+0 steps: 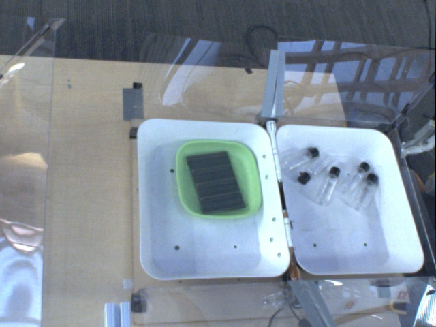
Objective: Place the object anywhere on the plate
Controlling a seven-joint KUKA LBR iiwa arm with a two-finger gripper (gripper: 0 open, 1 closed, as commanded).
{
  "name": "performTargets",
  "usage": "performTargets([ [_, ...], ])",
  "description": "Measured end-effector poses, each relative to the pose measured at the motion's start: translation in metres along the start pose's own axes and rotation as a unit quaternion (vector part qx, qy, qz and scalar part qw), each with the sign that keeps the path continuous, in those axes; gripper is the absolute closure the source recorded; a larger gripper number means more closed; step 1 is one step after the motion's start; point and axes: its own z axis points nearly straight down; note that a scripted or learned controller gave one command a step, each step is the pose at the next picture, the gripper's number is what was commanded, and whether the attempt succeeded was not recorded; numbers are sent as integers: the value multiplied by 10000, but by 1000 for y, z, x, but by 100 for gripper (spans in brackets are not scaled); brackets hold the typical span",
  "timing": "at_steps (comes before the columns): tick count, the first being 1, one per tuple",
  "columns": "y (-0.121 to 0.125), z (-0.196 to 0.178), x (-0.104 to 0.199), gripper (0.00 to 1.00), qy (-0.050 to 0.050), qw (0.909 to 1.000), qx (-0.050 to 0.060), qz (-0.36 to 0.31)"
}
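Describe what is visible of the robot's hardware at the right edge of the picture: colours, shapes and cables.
At the right edge, just past the upper corner of the right bin, there is a small pale, whitish-grey part. A thin dark cable runs at a slant above it. Too little is in frame to tell whether either belongs to the arm.

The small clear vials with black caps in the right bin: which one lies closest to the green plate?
The vial at the left end of the cluster, beside the divider between the bins; the others lie further right from the green plate.
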Motion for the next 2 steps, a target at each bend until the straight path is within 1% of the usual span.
performTargets([
  [1, -2, -9, 6, 0, 1, 9911, 6, -1333],
  [2, 1, -10, -2, 0, 4, 9737, 12, -2279],
])
